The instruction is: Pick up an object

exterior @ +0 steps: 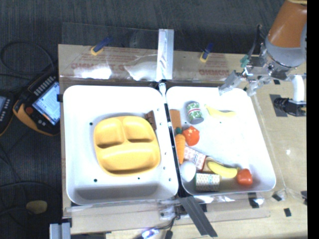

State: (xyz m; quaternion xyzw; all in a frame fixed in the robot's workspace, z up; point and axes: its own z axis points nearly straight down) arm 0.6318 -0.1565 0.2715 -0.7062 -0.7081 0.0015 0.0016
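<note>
A tray (127, 146) lies in the left bin (75, 133); toy foods, seemingly, crowd the right bin (259, 148).

The gripper (240, 83) hangs over the far right corner of the right bin (259, 148), its fingers spread with nothing between them. In that bin lie a small can (194, 111), a tomato (191, 136), a carrot (179, 146), a banana (222, 170), a second can (207, 181) and a red pepper (244, 177). The left bin (79, 183) holds a yellow tray (127, 144).
</note>
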